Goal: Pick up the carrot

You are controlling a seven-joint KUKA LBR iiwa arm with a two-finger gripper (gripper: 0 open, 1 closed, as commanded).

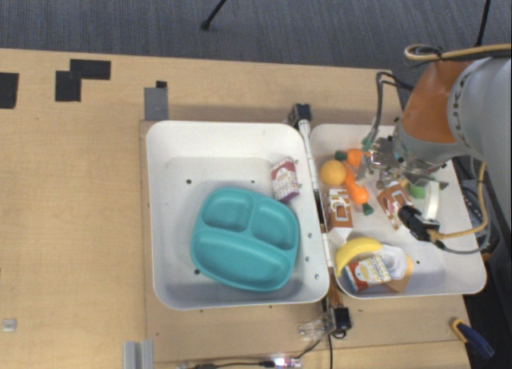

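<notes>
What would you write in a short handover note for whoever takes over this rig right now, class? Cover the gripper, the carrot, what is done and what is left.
Gripper: low over the right bin, near its back; grip state cannot be judged from the camera view.
Carrot: lying on the right bin's floor, just left of the gripper, beside the lemon.
Left bin: holds the teal divided plate and a small packet.
Done: arm is over the right bin, close to the carrot.
Left: grasp the carrot and lift it.
</notes>
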